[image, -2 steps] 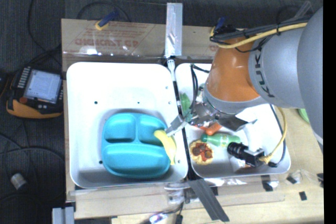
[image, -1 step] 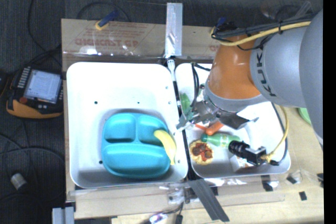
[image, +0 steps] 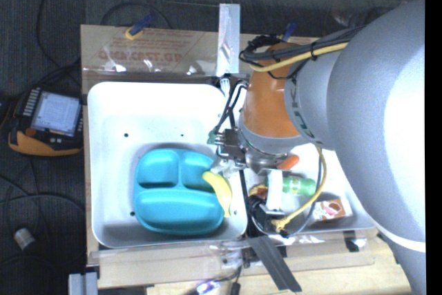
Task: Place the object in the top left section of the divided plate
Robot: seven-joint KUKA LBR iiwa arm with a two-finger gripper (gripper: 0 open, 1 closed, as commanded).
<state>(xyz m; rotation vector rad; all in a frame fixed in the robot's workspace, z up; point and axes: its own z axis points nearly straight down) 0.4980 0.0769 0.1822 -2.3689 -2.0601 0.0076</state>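
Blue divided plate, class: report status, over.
Gripper hidden under grey arm's wrist, fingers unreadable. Yellow banana-shaped object lies at blue divided plastic plate's right edge, not in top left section. Green bottle in right white bin.

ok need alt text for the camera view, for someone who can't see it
A grey arm with an orange band reaches from the right over two white bins. The left bin holds a blue divided plate with a banana on its right edge; the right bin holds a green bottle.
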